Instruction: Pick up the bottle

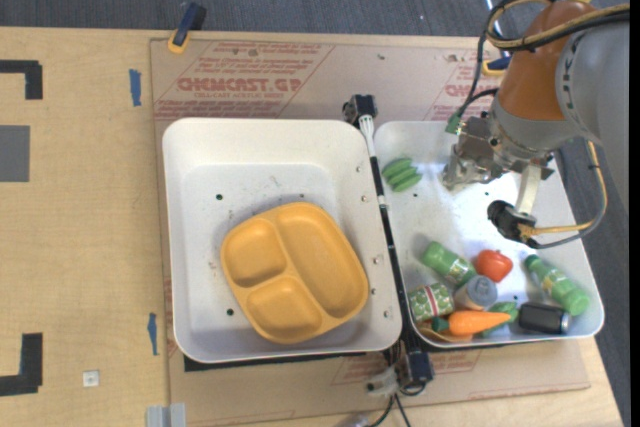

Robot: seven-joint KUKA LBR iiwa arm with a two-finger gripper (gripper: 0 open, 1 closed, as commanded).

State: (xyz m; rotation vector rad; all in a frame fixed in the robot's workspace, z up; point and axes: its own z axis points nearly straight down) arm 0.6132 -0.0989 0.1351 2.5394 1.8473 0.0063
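The hand [470,167], its grip state impossible to tell, hangs well above the small green bottle [556,284] lying below and right of it, likely light, slippery plastic, best gripped across its middle.

Yellow-orange tray [293,270] – white bins [190,215]; green bottle [557,284], orange carrot [478,322], red tomato [493,265].

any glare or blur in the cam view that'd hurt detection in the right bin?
Camera view: bright glare on the right white bin's floor beneath the two-finger gripper; the small green plastic bottle at the right wall reads sharp; the grey arm with orange band looks slightly soft.
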